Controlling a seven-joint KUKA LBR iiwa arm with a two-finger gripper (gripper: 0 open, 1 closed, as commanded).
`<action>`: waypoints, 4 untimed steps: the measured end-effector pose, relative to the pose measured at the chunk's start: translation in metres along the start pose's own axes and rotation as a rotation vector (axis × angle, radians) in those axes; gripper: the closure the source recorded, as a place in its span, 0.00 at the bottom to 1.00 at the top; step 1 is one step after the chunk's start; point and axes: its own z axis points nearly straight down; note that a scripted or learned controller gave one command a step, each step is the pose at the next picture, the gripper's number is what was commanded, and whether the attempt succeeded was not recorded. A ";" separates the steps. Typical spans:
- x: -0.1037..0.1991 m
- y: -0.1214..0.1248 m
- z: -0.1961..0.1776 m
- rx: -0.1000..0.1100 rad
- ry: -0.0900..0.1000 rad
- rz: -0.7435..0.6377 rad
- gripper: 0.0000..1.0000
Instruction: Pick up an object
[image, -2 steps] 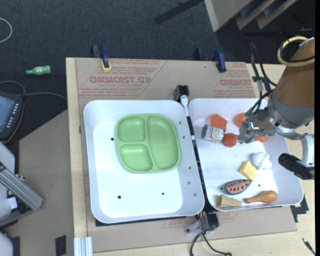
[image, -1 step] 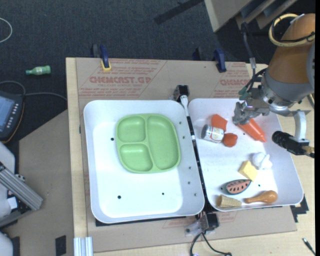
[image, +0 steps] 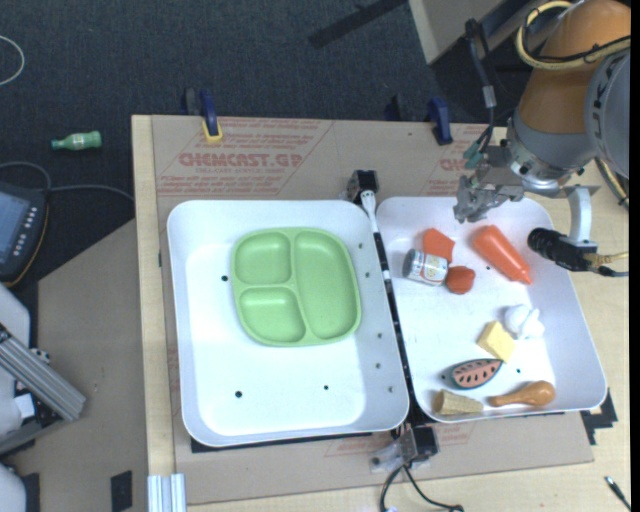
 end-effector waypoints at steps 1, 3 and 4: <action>0.016 0.009 -0.006 0.001 0.001 0.001 1.00; 0.005 0.016 -0.016 0.000 0.001 0.002 1.00; 0.008 0.004 -0.012 0.009 0.002 0.003 1.00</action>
